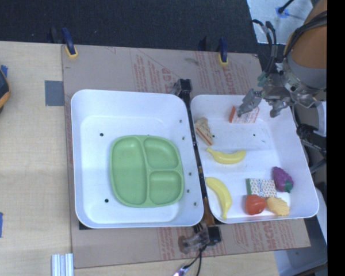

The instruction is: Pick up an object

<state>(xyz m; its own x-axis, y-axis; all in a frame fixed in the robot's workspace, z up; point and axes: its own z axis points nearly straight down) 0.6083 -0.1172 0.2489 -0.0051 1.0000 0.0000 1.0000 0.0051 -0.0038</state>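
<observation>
Bins of shallow white plastic sit side by side on brown cardboard clamped to the table. The left white bin holds a smooth pale green divided tray with three compartments. The right white bin holds a sandwich-like wedge by its left wall, two curved yellow bananas, a purple lumpy fruit, a patterned square card, a red round tomato and a yellow knobbly piece near its front right corner. The metal claw hangs over the far edge, spread open, just above a small white-and-red packet, gripping nothing.
</observation>
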